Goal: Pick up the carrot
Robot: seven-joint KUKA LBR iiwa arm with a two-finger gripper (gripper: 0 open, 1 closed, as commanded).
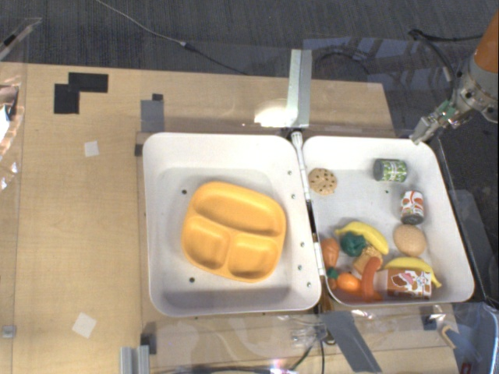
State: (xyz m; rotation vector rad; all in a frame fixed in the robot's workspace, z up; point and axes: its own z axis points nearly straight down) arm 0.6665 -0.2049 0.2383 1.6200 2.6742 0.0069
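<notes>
Gripper [425,128] hangs over right bin's [448,179] far corner, finger state unclear — needs to drop onto carrot [331,252] by the divider w/o nudging banana [366,234].

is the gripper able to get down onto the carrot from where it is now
Probably, but it is tight. The gripper is at the right bin's far right corner, with open space above the carrot. The carrot lies against the bin's left wall, crowded by the green toy beside it.
</notes>
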